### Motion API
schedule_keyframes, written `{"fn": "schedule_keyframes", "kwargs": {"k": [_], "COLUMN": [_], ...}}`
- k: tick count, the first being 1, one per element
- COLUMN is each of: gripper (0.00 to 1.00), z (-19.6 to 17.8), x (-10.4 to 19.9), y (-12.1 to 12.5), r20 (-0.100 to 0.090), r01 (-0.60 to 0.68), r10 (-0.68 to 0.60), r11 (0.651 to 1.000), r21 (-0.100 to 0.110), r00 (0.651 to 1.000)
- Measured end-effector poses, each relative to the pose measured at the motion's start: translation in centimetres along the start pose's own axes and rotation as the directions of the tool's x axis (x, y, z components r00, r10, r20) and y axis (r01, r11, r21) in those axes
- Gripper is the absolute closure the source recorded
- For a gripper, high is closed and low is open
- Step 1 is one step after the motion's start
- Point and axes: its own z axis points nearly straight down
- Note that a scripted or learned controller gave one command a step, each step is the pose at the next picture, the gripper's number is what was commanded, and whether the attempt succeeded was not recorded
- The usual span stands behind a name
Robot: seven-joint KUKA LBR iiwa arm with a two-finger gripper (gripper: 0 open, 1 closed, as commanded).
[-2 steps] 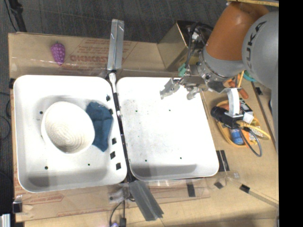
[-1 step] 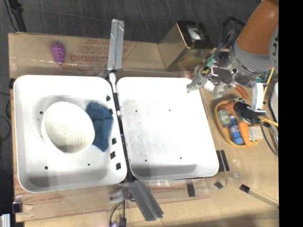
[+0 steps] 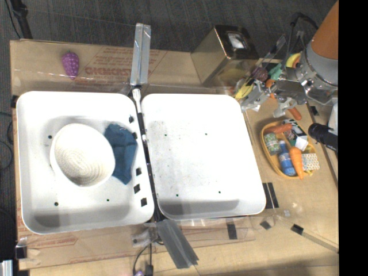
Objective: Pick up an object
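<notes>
Round cream woven hat (image 3: 84,154) sits in the left white bin (image 3: 34,211), touching a crumpled blue cloth (image 3: 122,151).

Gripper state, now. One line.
Gripper: cannot be told from this view; it sits outside the bins, above the right bin's far right corner, among small colourful items.
</notes>
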Motion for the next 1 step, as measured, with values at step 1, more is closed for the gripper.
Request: {"fn": "schedule_keyframes", "kwargs": {"k": [1], "gripper": [0.00], "z": [-3.43], "x": [-1.80], "y": [-6.95], "r20": [0.000], "r01": [0.105], "r10": [-0.105], "r11": [0.995], "r21": [0.001], "r00": [0.995]}}
